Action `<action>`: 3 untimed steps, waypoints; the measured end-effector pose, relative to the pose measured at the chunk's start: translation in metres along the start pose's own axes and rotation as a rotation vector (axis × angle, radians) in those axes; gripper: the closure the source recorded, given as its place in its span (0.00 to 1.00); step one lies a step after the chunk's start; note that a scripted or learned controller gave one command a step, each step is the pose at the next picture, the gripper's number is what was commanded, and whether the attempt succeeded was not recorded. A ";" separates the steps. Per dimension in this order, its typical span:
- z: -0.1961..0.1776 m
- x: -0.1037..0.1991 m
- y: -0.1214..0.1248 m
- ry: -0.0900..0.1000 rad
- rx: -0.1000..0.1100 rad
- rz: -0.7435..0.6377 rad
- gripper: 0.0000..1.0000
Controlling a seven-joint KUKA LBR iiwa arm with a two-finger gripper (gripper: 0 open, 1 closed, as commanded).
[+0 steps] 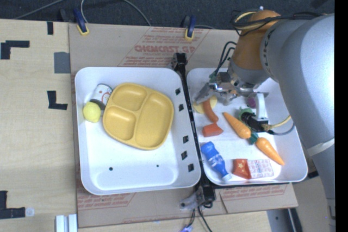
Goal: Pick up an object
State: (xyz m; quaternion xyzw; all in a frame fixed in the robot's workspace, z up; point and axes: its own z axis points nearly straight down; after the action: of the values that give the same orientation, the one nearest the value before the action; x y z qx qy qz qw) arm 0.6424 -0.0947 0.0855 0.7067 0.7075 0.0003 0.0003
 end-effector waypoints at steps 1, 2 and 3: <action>0.000 -0.002 -0.007 -0.001 -0.002 -0.001 0.00; 0.000 -0.002 -0.011 -0.002 -0.003 0.000 0.00; 0.000 -0.002 -0.014 -0.002 -0.003 0.000 0.00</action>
State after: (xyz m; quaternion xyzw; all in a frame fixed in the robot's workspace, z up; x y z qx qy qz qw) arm 0.6287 -0.0963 0.0860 0.7067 0.7075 0.0009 0.0020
